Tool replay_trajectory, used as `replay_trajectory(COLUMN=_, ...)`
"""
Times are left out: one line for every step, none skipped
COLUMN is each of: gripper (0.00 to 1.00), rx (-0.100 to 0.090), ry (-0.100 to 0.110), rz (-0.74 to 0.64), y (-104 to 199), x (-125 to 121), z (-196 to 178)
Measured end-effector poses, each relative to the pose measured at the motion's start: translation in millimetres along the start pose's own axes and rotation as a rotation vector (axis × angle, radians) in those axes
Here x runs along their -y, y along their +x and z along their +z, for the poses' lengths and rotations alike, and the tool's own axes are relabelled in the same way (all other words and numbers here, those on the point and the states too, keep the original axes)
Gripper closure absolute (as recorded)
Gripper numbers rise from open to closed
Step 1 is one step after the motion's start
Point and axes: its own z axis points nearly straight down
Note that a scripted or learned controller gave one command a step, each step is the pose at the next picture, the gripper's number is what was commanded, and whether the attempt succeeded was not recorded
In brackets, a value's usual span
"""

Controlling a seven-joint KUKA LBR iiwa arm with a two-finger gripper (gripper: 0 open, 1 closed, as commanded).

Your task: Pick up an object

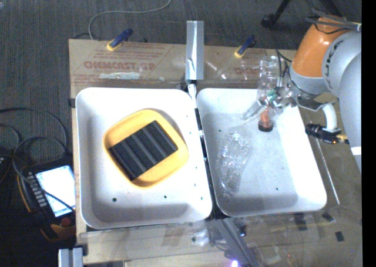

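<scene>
From the camera view, a dark carpeted floor with loose cables surrounds a bench topped with a cardboard sheet (147,63), which carries 2 shallow white bins side by side. The left bin (94,201) holds a yellow tray with a black ribbed insert (145,147), lying flat and at an angle near the bin's middle. The right bin (299,192) holds a clear crumpled plastic bottle (232,160), lying roughly along the bin's length, near its left wall and hard to make out against the white floor.

The arm (329,54) reaches in from the right, its orange band above the bin's upper right corner. The gripper (265,120) sits low over the upper part of the right bin, its small reddish tip close to or touching the bin floor. How the tip is set cannot be told at this size, and nothing can be seen held in it. The bottle lies just below and to the left of the tip, apart from it.

By my judgement the pick is not yet done: every object rests in its bin, so the grasp and the lift are both left.
</scene>
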Motion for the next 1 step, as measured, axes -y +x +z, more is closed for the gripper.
replay_trajectory(gripper=1.0, rx=0.013, ry=-0.005, rz=-0.198, y=30.6, x=-14.0, z=-82.9)
